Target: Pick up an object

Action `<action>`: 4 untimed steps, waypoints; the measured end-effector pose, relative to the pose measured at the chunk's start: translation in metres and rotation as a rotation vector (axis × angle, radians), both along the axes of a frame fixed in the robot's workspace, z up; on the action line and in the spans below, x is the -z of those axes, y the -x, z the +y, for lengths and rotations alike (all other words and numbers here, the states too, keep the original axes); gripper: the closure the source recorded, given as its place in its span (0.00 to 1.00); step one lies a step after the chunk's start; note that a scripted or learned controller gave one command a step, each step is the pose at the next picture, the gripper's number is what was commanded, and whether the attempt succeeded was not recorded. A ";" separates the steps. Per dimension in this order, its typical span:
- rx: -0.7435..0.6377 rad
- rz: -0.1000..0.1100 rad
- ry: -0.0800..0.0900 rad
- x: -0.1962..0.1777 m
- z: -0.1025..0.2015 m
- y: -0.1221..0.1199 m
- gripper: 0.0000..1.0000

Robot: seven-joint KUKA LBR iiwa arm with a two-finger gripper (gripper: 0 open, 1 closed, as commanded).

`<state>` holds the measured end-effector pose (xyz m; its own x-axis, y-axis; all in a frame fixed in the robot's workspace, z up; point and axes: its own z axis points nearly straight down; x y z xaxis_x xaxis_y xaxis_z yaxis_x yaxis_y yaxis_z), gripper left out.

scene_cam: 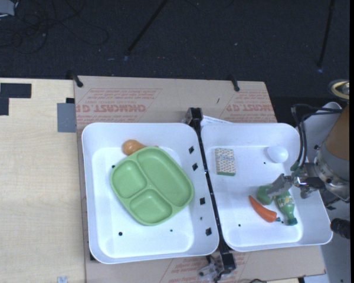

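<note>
— At three o'clock of the right bin [295,135], what is the arm [336,158] doing?
— It reaches in low over that bin's right wall, wrist tilted leftward, the gripper [281,186] sitting just above the cluster of toys near the bin's four o'clock.
— Are the fingers holding anything?
— I cannot tell how far apart they are; one grey finger lies against a green object [265,193], but nothing is clearly between them.
— What else lies there?
— An orange carrot [262,209] at five o'clock of the gripper, a green bottle [286,208] just beside it, a white ball [277,154] at twelve o'clock, and a small patterned box [225,161] toward ten o'clock.
— And the left bin [100,217]?
— A green divided plate [151,185] at centre, an orange ball [131,147] touching its eleven o'clock edge.
</note>
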<state>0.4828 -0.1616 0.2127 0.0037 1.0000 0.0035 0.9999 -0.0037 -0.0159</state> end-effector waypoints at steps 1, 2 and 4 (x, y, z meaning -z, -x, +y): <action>-0.003 -0.012 0.002 -0.006 0.000 -0.003 0.00; -0.003 -0.009 0.001 0.040 -0.005 -0.007 0.00; -0.003 -0.012 0.002 0.127 0.002 0.000 0.00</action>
